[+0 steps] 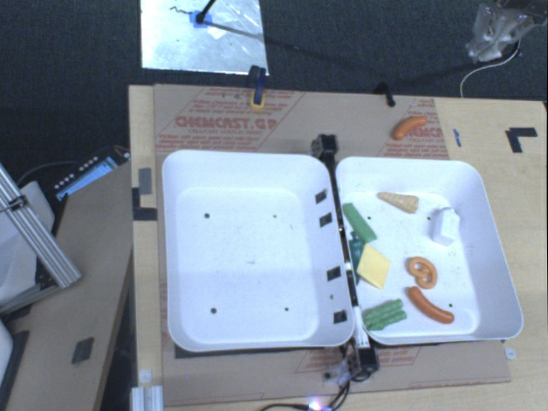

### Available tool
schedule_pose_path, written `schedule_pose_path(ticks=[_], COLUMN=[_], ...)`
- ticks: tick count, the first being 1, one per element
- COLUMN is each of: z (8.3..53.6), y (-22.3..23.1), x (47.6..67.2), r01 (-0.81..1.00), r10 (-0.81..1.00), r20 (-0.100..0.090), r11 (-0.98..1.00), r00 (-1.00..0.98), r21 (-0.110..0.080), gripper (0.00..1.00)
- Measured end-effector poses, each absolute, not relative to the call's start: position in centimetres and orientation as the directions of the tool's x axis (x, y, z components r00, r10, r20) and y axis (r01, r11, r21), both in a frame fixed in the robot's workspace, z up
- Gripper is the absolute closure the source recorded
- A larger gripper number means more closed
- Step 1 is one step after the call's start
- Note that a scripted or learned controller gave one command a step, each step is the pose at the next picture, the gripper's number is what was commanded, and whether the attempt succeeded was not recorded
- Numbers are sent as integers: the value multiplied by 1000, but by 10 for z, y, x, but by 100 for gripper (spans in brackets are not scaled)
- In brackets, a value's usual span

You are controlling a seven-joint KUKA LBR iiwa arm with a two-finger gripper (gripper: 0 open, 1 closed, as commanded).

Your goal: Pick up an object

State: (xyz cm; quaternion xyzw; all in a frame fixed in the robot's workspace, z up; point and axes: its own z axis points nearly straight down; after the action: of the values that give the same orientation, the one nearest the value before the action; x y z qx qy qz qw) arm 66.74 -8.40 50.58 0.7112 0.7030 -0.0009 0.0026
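The right bin (pixel 492 221) holds several small toy foods. A tan cone (pixel 398 201) lies near its back, with a white piece (pixel 443 225) to its right. Along the left wall lie a green block (pixel 360 221), a yellow wedge (pixel 373 266) and a green bean bundle (pixel 384 315). A pretzel (pixel 421 271) and an orange sausage (pixel 430 305) sit toward the front. My gripper (pixel 494 31) hangs at the top right corner of the view, beyond the bench's far edge and well away from the bin, with nothing visibly in it.
The left bin (pixel 248 247) sits beside the right one, joined by a black hinge strip (pixel 336 229). Another orange sausage (pixel 409 127) lies on the cardboard behind the right bin. A yellow clamp (pixel 257 88) stands at the bench's back edge.
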Motion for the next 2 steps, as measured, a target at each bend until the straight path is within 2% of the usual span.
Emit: schedule_pose_path(ticks=[1, 2], z=[471, 540], y=[-135, -60], x=[668, 669], r01=[1000, 1000], r10=[1000, 1000], r20=[-2, 1], r11=[-4, 11], r00=[4, -11], r21=[-1, 11], gripper=[100, 100])
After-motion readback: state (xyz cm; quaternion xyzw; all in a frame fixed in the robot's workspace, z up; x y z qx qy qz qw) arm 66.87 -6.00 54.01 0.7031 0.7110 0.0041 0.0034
